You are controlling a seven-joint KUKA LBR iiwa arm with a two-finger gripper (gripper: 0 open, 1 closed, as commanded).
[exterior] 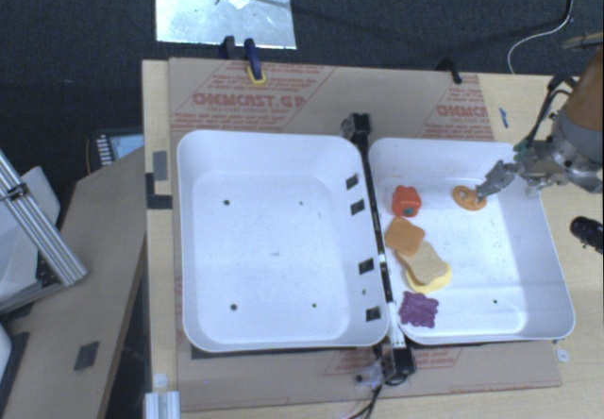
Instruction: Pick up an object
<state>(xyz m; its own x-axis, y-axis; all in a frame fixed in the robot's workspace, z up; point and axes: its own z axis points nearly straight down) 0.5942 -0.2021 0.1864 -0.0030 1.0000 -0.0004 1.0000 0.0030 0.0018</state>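
Gripper: over right bin, near its far rim; opening cannot be told. Small orange-tan piece: just beside the tip, on the bin floor. Red-orange block, bread-like slices, purple cluster: along the divider side; near-right floor bare. Left bin: floor open to all walls
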